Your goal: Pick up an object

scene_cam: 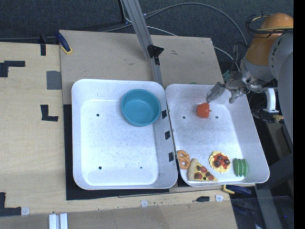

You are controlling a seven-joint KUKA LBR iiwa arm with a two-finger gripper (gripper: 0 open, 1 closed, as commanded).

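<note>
A small red object [203, 110] lies in the upper middle of the right bin [248, 128]. My gripper [224, 95] hangs over the bin's upper right part, above and to the right of the red object, with two grey fingers [213, 93] spread apart and nothing between them. Along the bin's front edge lie a pretzel [183, 158], a pizza slice [199, 171], a round pizza-like piece [219, 161] and a green object [240, 167]. A blue bowl [140, 107] sits at the back right of the left bin [90, 142].
A slanted metal post [143, 30] rises behind the seam between the bins. Cables [200, 6] run across the dark floor at the back. The arm's orange band [267, 35] stands at the far right.
</note>
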